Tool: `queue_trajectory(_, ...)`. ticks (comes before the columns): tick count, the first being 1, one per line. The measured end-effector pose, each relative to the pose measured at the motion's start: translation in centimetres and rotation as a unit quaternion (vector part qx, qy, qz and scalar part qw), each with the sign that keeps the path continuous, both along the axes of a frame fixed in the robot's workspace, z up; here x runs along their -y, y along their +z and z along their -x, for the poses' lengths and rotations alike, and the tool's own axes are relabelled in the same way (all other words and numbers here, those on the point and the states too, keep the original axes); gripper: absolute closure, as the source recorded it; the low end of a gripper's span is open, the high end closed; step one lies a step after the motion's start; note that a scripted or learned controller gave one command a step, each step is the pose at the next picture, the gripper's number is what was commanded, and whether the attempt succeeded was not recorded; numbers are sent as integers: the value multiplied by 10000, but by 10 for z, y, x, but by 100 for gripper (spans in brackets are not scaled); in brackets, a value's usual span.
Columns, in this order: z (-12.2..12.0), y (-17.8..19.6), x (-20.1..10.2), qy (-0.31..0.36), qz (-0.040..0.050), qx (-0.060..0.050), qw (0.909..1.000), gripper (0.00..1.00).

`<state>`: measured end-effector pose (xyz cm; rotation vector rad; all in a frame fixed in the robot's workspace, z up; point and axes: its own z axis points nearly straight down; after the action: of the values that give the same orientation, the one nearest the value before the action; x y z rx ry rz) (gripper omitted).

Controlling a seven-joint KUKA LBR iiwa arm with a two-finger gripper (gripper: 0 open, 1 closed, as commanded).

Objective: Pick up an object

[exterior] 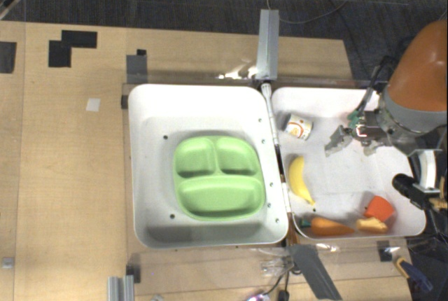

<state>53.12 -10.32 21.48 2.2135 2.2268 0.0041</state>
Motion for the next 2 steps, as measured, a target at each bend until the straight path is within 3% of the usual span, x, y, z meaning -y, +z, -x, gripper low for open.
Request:
queue_trajectory(1,-21,-31,-92,6,-4,-7,10000,0)
queue_trajectory(2,36,-30,-60,462,2,6,9989,0)
